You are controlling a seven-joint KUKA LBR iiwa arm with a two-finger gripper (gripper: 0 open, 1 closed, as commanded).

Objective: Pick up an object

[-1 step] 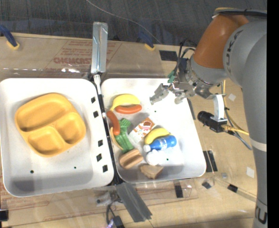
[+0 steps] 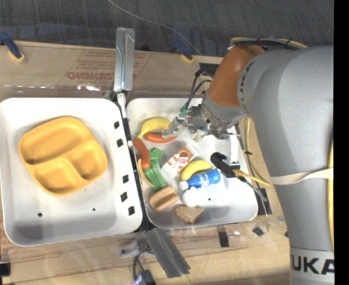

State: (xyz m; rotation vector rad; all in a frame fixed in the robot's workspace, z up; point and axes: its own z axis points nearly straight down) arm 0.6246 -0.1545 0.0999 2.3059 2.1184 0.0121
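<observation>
the nearest candidate is the yellow toy lemon [image 2: 155,125] with a red-orange piece [image 2: 159,138] just beside it, at the far end of the right bin [image 2: 245,209]. the gripper [image 2: 189,122] hangs just right of them; whether the jaws are spread or pressed together, i cannot tell. a good pick probably means centring over one item, clear of the crowded banana [image 2: 195,168], blue bottle [image 2: 203,180] and green toy [image 2: 155,168]. the yellow divided tray [image 2: 62,154] lies in the left bin [image 2: 8,218].

Dark grey carpet [image 2: 55,5] behind; cardboard sheet [image 2: 61,67] — wooden bench [image 2: 73,263] beneath.
</observation>
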